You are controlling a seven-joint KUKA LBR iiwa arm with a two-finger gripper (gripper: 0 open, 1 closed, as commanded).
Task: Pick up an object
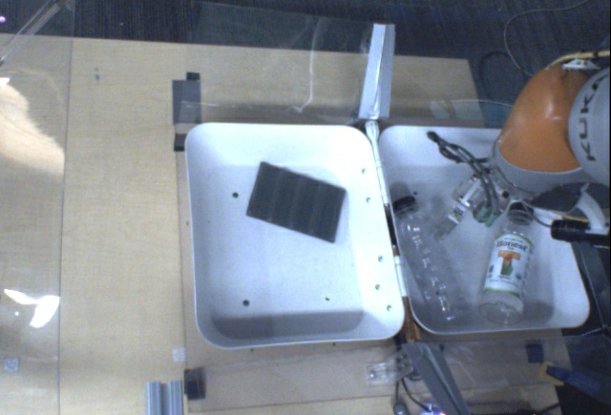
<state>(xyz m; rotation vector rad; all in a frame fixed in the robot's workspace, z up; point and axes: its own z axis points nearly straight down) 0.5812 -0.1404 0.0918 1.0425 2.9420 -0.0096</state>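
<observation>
A: Okay, we're looking at two bins: the left bin (205,241) is holding a dark pad (296,201), lying flat and well apart from the walls. The right bin (573,308) is holding a clear bottle (426,256) lying along its left wall, black cap toward the far end, and a labelled bottle (505,268) further right.

B: And the gripper (474,203)?

A: It's hanging over the right bin, between the two bottles, near the labelled one's cap. We're not able to tell how the tool is set; wires and glare are hiding it. Nothing is showing in its grasp.

B: So we're judging the pick as not yet done.

A: Right. For a good try, we're suggesting centring over one bottle's body, not the gap, and closing across the narrow width. The clear one is sitting close to the wall, so the labelled one is looking easier. Round plastic is probably going to roll or slip.
</observation>
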